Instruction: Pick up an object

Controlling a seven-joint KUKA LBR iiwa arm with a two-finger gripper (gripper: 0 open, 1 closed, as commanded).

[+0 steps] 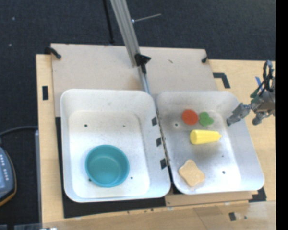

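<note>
A two-finger gripper [248, 113] hangs over the right rim of the right-hand bin [247, 150], its fingers spread apart with nothing between them; one finger [237, 114] angles in over the bin wall. Inside that bin, a red round piece [190, 117] touches a green one [206, 119], possibly toy produce, though the view is too coarse to be sure. Just below them lies a yellow cone-shaped object [204, 136] on its side, and nearer the front edge sits a tan bread-like slice [191, 173]. The left-hand bin [74, 104] holds a teal bowl [107, 165], upright, toward its front.
</note>
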